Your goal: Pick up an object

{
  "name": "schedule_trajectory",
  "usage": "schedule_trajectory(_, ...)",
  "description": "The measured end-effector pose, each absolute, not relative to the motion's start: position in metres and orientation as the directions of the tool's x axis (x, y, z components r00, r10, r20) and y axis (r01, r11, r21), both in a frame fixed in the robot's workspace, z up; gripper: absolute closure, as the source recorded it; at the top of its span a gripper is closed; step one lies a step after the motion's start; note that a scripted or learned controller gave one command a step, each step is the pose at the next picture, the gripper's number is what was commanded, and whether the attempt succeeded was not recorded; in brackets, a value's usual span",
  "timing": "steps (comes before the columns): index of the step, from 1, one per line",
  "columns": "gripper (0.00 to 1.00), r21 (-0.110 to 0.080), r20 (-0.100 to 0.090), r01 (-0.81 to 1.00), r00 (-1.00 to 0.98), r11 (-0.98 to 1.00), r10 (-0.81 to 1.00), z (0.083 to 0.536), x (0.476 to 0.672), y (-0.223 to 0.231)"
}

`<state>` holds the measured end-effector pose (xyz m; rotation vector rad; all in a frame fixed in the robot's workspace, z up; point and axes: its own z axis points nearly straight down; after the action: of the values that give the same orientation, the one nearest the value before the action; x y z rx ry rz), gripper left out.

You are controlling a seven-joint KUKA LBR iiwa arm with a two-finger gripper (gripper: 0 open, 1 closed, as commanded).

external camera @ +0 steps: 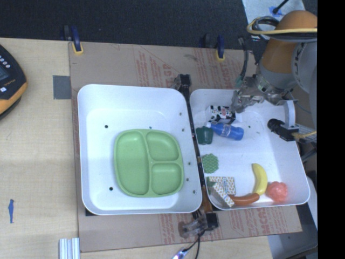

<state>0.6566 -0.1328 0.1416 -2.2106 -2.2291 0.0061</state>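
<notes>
Couldn't tell the tool's (241, 102) grip; brown tabletop (38, 144) carried two white bins (91, 104), dark floor (135, 9) behind.

This is looking like a robotics lab rather than a home. A cardboard sheet (161, 63) is lying clamped to the wooden counter (32, 161) under two white bins (94, 104), an industrial arm (283, 53) is reaching in, and a control pendant (9, 82) is sitting at the counter's left edge.
</notes>
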Motion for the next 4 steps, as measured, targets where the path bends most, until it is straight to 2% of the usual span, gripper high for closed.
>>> schedule_trajectory(1,1.00,-0.005,-0.002,1.000,-0.004,0.004,1.000,0.111,0.603,-0.177)
schedule_trajectory(2,1.00,-0.001,0.000,1.000,-0.006,0.006,1.000,0.220,0.593,-0.095)
schedule_trajectory(3,0.00,-0.003,0.000,1.000,-0.004,0.004,1.000,0.219,0.593,-0.096)
schedule_trajectory(4,0.00,0.001,-0.003,1.000,-0.003,0.003,1.000,0.111,0.634,-0.189)
